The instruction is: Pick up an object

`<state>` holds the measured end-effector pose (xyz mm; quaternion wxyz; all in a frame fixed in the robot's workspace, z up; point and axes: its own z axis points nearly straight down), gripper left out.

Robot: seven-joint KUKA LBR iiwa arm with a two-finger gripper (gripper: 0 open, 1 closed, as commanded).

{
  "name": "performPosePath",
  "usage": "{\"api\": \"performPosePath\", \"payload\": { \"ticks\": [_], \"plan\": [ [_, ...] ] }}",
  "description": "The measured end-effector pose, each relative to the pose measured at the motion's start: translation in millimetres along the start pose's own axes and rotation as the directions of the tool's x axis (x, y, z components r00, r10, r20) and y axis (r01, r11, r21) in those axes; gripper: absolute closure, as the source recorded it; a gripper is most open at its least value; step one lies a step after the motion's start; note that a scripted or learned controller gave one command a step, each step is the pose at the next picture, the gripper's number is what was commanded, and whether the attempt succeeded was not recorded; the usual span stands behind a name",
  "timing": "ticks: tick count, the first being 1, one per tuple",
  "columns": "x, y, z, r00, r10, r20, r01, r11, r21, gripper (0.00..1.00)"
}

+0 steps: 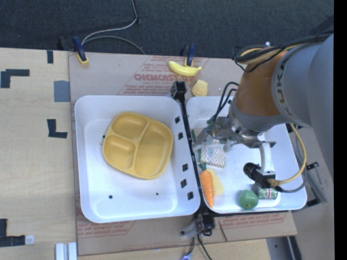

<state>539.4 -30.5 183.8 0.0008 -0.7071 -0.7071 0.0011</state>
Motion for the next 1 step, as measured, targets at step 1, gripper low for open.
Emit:
{"api": "performPosePath", "payload": {
  "ticks": [1],
  "plan": [
    [9.4, 40.2, -0.1, 1.0, -0.001, 0.0, 0.001, 1.0, -0.001, 0.0]
  ]
}}
